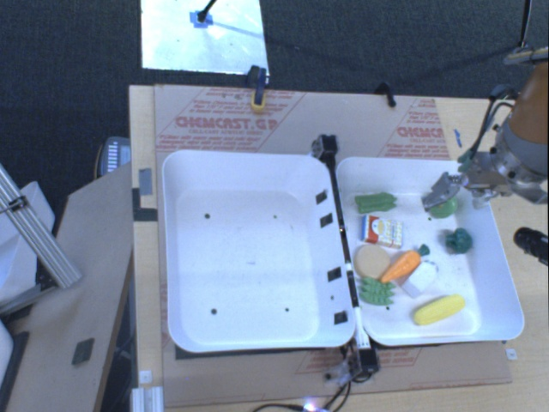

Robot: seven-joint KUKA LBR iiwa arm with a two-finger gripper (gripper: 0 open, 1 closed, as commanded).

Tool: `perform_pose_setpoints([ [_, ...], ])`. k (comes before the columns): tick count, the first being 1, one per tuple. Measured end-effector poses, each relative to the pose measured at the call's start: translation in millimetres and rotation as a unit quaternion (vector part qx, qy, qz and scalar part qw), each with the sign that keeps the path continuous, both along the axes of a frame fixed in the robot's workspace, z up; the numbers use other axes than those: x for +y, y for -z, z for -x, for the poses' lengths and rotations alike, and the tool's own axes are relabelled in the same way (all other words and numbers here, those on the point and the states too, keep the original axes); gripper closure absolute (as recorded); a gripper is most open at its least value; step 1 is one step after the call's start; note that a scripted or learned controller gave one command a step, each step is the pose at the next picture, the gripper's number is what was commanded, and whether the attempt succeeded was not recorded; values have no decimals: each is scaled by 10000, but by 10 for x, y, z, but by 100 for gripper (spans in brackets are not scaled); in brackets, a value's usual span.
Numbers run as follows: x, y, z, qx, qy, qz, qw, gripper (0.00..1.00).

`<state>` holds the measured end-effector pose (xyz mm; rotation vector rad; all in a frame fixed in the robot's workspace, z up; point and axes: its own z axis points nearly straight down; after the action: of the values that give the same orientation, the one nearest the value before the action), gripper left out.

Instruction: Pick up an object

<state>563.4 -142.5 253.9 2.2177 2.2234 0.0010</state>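
Observation:
My gripper (441, 194) hangs over the far right part of the right bin (506, 312), right above a small green object (444, 210) that it partly hides. The same bin holds a green pepper-like piece (376, 202), a red and white box (383, 230), a tan round disc (370, 260), an orange carrot (401, 266), a leafy green piece (376, 293), a white block (420, 279), a yellow corn-like piece (438, 309) and a dark green broccoli (459, 239). I see nothing gripped.
The left bin (184, 316) lies beside the right one, with a black clip strip (339, 247) along the shared wall. The arm's grey wrist (519, 166) reaches in from the right. A dark part (532, 243) sits at the right edge.

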Motion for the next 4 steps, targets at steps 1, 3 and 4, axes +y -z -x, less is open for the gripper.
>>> perform_pose_setpoints([
  [1,3,-110,-9,-17,-15,0,10000,100],
  [3,614,976,61,-31,-33,-2,10000,100],
  [4,556,1697,714,47,20,-13,10000,100],
])
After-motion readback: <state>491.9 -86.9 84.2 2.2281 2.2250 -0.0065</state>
